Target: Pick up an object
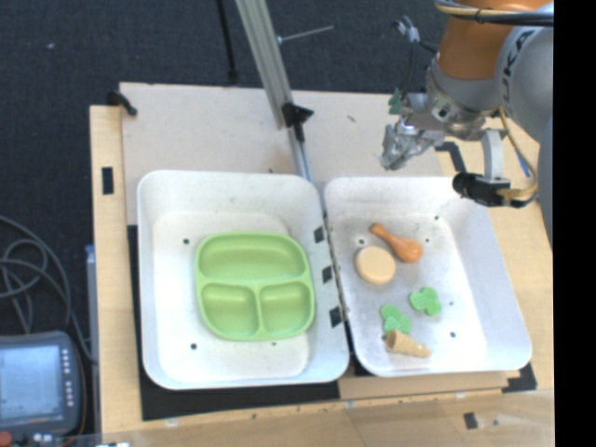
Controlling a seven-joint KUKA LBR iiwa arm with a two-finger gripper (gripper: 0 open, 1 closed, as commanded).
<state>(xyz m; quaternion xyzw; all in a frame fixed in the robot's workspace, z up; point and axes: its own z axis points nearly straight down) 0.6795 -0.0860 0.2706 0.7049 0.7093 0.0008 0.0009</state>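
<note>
The right bin (pixel 484 277) holds an orange drumstick-shaped toy (pixel 397 242), a round tan biscuit (pixel 375 265), a green clover piece (pixel 426 301), another green piece (pixel 395 319) and a tan cone (pixel 408 345) beside it. My gripper (pixel 399 149) hangs above the far edge of the right bin, up and behind the drumstick toy. Nothing shows between its fingers.
The left bin (pixel 168 212) holds a green three-part plate (pixel 254 285). A slanted metal pole (pixel 270 54) rises behind the bins, near where they meet. A small screen (pixel 33 380) sits off the bench at the lower left.
</note>
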